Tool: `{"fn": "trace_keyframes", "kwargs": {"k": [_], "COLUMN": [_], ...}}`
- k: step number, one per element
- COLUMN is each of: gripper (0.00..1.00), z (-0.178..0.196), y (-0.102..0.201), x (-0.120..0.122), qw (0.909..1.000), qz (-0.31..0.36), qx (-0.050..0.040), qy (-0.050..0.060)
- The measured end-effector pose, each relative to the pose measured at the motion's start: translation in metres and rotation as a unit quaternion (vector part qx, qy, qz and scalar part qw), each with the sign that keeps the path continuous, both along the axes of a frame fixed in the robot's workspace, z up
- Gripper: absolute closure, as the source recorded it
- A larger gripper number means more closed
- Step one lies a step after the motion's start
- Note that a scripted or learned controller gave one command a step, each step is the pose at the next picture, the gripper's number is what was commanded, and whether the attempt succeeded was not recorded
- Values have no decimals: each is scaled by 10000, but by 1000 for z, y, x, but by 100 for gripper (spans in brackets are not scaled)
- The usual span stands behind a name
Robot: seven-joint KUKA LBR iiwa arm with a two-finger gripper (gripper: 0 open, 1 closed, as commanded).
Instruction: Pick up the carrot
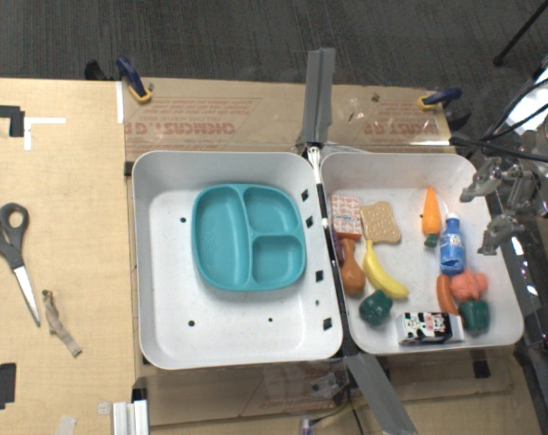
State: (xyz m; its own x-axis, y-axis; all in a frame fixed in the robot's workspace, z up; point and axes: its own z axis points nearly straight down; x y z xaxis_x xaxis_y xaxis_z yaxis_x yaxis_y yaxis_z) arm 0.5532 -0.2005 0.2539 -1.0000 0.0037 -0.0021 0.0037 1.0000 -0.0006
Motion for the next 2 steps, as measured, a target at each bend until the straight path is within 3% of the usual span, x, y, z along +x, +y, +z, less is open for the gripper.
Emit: {"fn": "trace_keyframes", "kwargs": {"k": [1, 2], "gripper": [0, 0], "z": [-77, -160], "y": [-5, -16], "x": [62, 100], "qw": [9982, 9947], "qz": [-592, -1031], "qx": [-1, -2], "qy": [-9, -20]}}
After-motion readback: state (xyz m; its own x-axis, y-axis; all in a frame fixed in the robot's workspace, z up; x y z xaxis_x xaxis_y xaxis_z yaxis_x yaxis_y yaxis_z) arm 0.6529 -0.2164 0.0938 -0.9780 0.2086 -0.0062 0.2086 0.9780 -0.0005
